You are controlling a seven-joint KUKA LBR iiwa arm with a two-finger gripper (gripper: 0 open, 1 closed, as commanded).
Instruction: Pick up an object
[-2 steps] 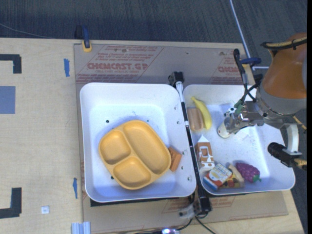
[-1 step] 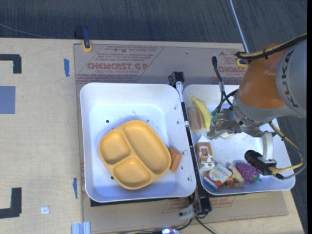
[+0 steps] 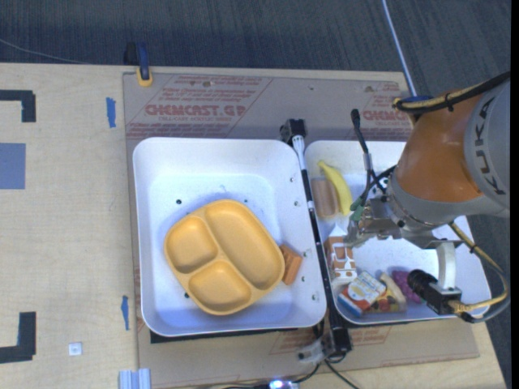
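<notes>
Arm: you see the grey arm [image 3: 454, 168] with its orange band coming in from 3 o'clock, hanging over the right bin [image 3: 478, 286] and covering much of it.
Claw: the claw [image 3: 366, 224] sits low over the left half of the right bin, at about 9 o'clock from the orange band; it is dark and tangled with cables, so you cannot tell how it stands, and nothing shows as gripped.
Banana: a yellow banana [image 3: 336, 185] lies at about 12 o'clock from the claw, near the bin's upper left, curved and running top to bottom.
Brown roll: a tan, sausage-like piece [image 3: 323, 198] lies just beside the banana at its 9 o'clock side, against the bin's left wall.
Small clutter: at about 6 o'clock from the claw you have an orange and white piece [image 3: 343, 259], then a white, red and blue packet [image 3: 362, 292], with a purple item [image 3: 402, 280] next to it at 3 o'clock; they crowd together along the bin's lower edge.
Left bin: the left bin [image 3: 162, 168] holds a yellow divided plate [image 3: 220, 254] with three sections, lying flat at about 6 o'clock of the bin's middle.
Orange block: a small orange block [image 3: 291, 266] touches the plate's rim at its 3 o'clock side.
Bench: both bins rest side by side on a cardboard sheet [image 3: 203, 104] on the pale bench [image 3: 57, 241], which carries blue tape marks at 9 o'clock.
</notes>
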